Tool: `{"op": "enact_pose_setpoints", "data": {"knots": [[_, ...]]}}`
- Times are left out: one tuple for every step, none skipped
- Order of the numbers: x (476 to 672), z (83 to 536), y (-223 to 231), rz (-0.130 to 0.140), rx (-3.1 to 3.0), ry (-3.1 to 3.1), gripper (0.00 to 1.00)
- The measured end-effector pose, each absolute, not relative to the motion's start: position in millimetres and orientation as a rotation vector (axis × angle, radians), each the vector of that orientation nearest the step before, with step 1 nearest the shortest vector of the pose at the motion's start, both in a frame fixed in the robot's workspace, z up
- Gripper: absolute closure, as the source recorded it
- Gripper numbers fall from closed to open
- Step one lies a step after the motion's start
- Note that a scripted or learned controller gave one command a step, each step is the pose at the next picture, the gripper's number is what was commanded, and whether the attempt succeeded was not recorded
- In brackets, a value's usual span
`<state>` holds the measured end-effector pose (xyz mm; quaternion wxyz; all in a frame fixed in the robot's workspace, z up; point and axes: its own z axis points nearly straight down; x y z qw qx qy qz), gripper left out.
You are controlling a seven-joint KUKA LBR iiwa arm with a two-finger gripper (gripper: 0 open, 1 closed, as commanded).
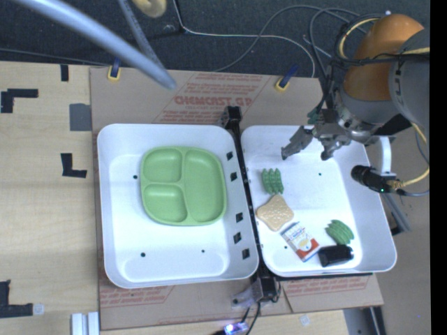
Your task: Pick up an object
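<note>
Two shallow white bins sit side by side on the tabletop, on a sheet of brown cardboard with red print. The left bin holds one thing: a light green plate with three compartments, lying flat near the bin's middle.

The right bin holds five small things. One ridged green piece lies near the bin's left wall. Just below it lies one tan, cracker-like square, turned on its corner. Below and to the right of that is one small white and red packet. One darker green leafy piece lies near the bin's right side, and one black object sits just below it, close to the near rim. The packet and the black object lie close together; I cannot tell whether they touch.

The gripper hangs over the far part of the right bin, above bare white floor and well apart from all five things. Its two fingers are spread apart with nothing between them; one dark finger slants toward the left and the other points down.

One grey metal bar crosses the upper left corner.
</note>
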<state>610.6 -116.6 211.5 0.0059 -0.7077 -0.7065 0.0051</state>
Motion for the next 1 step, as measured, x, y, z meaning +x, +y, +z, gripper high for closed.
{"op": "enact_pose_setpoints", "data": {"knots": [[613.4, 220.0, -116.3, 0.002, -2.219, -2.222, 0.0]]}}
